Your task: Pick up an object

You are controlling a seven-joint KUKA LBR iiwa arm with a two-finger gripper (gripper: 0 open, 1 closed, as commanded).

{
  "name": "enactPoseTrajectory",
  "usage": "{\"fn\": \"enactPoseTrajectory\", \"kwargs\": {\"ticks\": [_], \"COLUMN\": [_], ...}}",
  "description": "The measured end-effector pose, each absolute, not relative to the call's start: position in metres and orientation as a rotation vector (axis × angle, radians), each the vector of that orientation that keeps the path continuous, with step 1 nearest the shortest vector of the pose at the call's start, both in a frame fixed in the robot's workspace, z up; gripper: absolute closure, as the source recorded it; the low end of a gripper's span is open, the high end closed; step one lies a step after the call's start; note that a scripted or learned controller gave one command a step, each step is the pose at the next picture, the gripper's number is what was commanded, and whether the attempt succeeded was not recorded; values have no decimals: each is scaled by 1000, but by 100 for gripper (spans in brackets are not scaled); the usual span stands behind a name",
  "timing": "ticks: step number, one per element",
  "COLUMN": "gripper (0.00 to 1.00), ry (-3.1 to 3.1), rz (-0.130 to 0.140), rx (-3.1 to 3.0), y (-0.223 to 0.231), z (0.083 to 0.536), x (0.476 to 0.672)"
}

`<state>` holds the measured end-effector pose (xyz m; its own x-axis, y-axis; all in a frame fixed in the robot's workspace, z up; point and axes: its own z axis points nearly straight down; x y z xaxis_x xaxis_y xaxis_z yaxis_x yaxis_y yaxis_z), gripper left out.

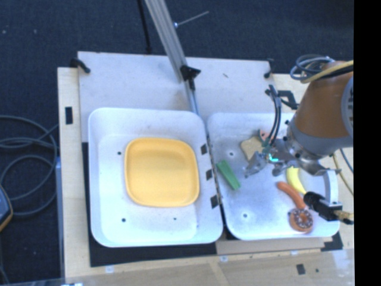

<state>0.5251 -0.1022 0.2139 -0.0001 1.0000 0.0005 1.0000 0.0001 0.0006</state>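
white plastic walls hemmed the right bin (238, 226), with bare floor open along its front-left. the gripper (266, 159) hovered mid-bin with nothing seen between its fingers; how far they stood apart could not be told. a flat green block (228, 175) lay near the left wall, a yellow banana (296, 179), orange carrot (291, 192) and round doughnut (301, 220) toward the right. a smooth yellow plate (162, 171) sat in the left bin (107, 159).

Grey arm (321, 137) with orange band (324, 103), black cables (277, 115).

plate (161, 171) in left bin (98, 124); block (228, 175), banana (295, 179), carrot (290, 191) in right bin (229, 127)
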Motion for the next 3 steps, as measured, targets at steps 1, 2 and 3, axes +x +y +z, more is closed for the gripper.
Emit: {"fn": "enactPoseTrajectory", "kwargs": {"ticks": [1, 2, 3], "gripper": [0, 0, 0], "ry": [2222, 2222, 2223], "rz": [1, -4, -4], "rx": [2221, 2224, 2224], "y": [-102, -106, -101], "z": [214, 172, 128], "x": [525, 526, 523]}}
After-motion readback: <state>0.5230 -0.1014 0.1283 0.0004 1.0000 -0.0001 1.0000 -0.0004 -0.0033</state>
